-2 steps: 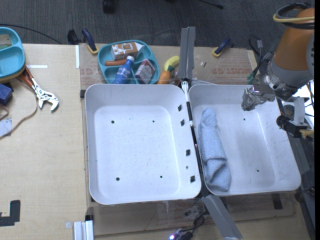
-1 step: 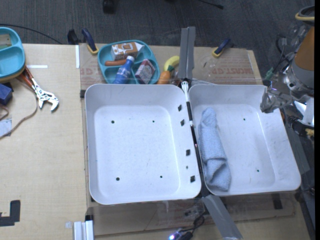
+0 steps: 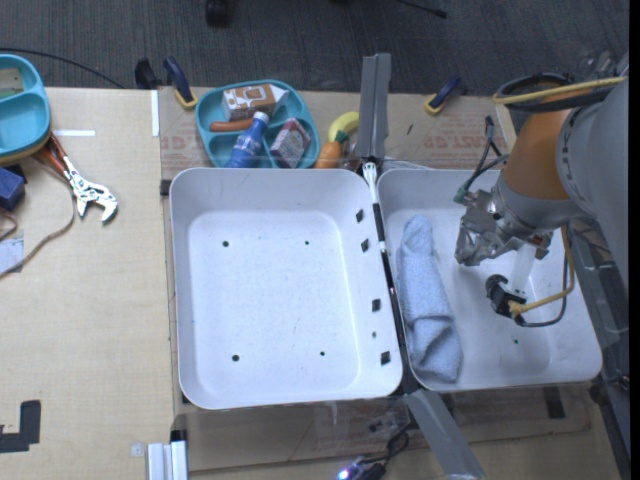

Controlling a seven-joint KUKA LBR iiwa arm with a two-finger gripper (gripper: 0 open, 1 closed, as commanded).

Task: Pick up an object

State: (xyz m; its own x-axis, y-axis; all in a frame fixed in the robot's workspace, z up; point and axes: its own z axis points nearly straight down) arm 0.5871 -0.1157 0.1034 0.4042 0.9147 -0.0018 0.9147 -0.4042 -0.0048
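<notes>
The gripper [image 3: 497, 253] hung over the right bin [image 3: 570, 358], beside a rolled blue-grey towel [image 3: 425, 293] along its left edge.

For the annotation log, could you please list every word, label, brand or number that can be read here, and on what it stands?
None can be read.
Small brown and white carton in the teal compartment tray: print too blurred.
Blue plastic bottle with a white label: too small.
Reddish print on the brown cardboard strip behind the bins: too faint.
</notes>
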